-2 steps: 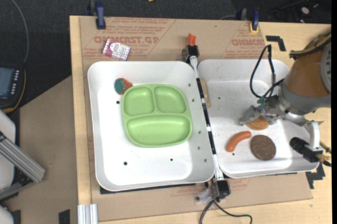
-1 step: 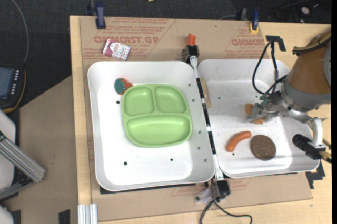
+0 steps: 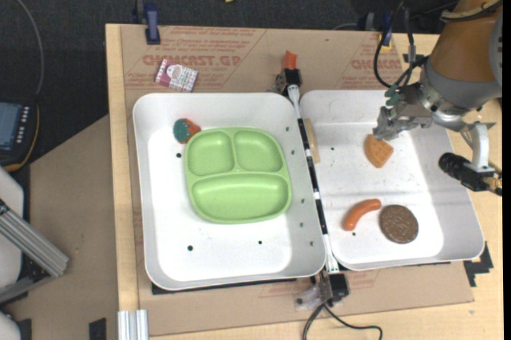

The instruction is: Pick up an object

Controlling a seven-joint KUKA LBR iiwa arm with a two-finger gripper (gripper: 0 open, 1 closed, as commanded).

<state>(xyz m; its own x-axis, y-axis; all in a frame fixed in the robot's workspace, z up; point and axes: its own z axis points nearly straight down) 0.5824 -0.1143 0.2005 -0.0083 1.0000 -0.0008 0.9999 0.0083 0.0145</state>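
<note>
three loose items sit in the right bin (image 3: 447,247), and the claw (image 3: 389,127) hangs right over the orange chunk (image 3: 379,150), probably lining up a grab; can't tell if it's clenched or released.

1. Arm (image 3: 471,51) cut off by right edge.
2. Green-red item (image 3: 187,130) partly behind the green tray (image 3: 237,175) rim; identity unclear.
3. Tool (image 3: 390,129) tips over orange piece (image 3: 379,151); contact unreadable.
</note>
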